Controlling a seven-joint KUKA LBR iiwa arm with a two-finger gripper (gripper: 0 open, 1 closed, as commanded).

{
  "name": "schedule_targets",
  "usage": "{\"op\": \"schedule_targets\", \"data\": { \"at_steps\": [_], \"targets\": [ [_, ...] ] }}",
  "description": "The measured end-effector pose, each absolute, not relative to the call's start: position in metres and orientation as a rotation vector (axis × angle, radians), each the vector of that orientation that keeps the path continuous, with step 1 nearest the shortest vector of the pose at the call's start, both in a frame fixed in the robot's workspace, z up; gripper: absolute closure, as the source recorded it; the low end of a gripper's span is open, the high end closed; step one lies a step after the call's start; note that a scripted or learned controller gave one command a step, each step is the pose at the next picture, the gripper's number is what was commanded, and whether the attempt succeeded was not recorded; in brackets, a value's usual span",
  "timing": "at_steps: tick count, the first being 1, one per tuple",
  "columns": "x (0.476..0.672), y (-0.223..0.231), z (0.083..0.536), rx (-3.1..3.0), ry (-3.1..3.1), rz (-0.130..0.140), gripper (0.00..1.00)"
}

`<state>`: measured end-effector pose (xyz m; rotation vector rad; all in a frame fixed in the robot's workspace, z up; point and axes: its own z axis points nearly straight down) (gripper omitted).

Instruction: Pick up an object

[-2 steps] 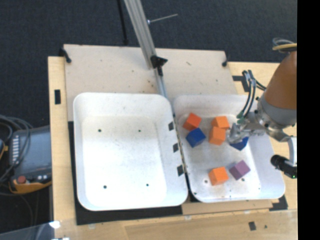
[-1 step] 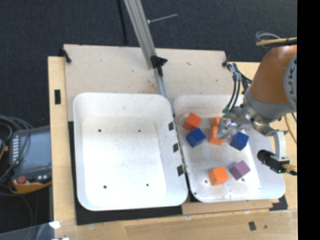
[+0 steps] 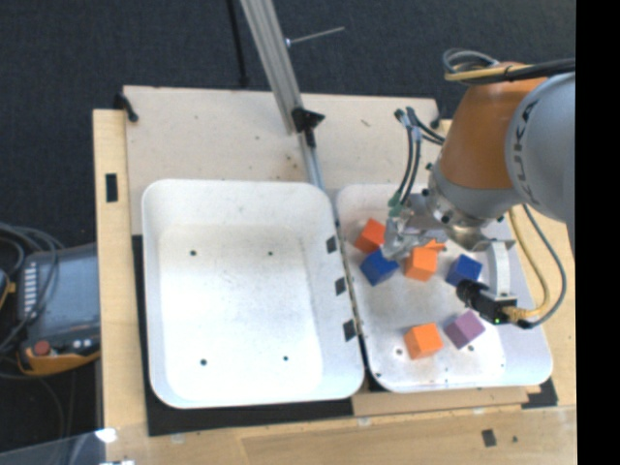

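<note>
1. The gripper (image 3: 399, 235) hung low over the right bin (image 3: 523, 366), near that bin's upper left part. Directly below and touching its tip in the view lay a blue block (image 3: 379, 267); an orange block (image 3: 371, 233) sat just to the gripper's left, and a second orange block (image 3: 422, 262) just to its right.
2. Whether the gripper was spread or clenched could not be told, and no block could be seen between its tips.
3. Counted, the right bin held six blocks: three orange, two blue and one purple. The third orange block (image 3: 422, 340) lay near the bin's lower edge, with the purple block (image 3: 464, 329) just beside it on the right. The second blue block (image 3: 464, 268) sat to the right of the middle orange one, partly under the arm's cabling.
4. The left bin (image 3: 160, 221) stood beside the right one, their inner rims touching.
5. The arm (image 3: 542, 153) came in from the right, its orange band (image 3: 480, 139) above the wrist, and the wrist pointed steeply down toward the blocks, with cables looping around it.
</note>
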<state>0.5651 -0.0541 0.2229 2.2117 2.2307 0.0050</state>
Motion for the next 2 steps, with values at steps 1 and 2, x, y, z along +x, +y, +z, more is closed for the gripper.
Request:
{"op": "schedule_targets", "data": {
  "at_steps": [1,2],
  "targets": [
    [0.570,0.000,0.236,2.212,2.231,0.005,1.00],
    [0.580,0.053,0.247,2.211,2.231,0.005,1.00]
  ]
}}
